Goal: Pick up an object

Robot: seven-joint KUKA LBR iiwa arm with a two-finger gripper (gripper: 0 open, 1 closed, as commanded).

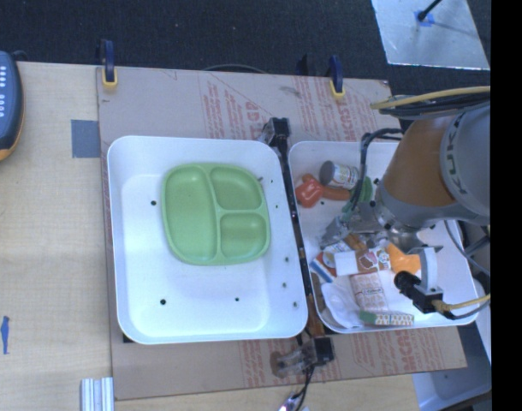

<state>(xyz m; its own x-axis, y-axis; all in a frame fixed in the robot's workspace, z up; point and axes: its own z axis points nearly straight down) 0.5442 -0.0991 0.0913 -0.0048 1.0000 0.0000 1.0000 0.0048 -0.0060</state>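
Grey arm [432, 174] overhangs the cluttered right bin [462, 255] on the cardboard-covered bench [235, 101]; jaws' state indiscernible.

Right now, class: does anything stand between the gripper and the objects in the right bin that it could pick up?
Nothing visible does. The gripper is down inside the right bin, right at the heap of objects, beside the orange object. The arm's own body covers part of the heap from this camera, so some objects beneath it cannot be judged.
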